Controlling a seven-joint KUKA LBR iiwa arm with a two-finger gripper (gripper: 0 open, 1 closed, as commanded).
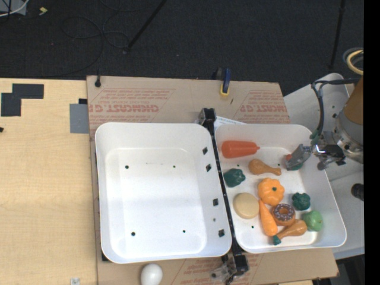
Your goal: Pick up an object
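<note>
Toy food all piled in the right bin (332, 233)

At the bin's 5 o'clock: carrot (268, 218), drumstick (292, 230), green apple (314, 220), donut (283, 212). Mid-bin: cream bun (246, 205), pumpkin (271, 190), two dark green veggies. Up at 11: red-orange sausage (239, 149). Jaws (295, 158) hover at 2 o'clock over the rim, honestly can't tell if they're open. Left bin (107, 159) sits beside.

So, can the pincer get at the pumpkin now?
Probably yes. The pincer hangs over the right bin's far right side, and the pumpkin lies just nearer, its top uncovered. A carrot and a drumstick crowd its sides.
</note>
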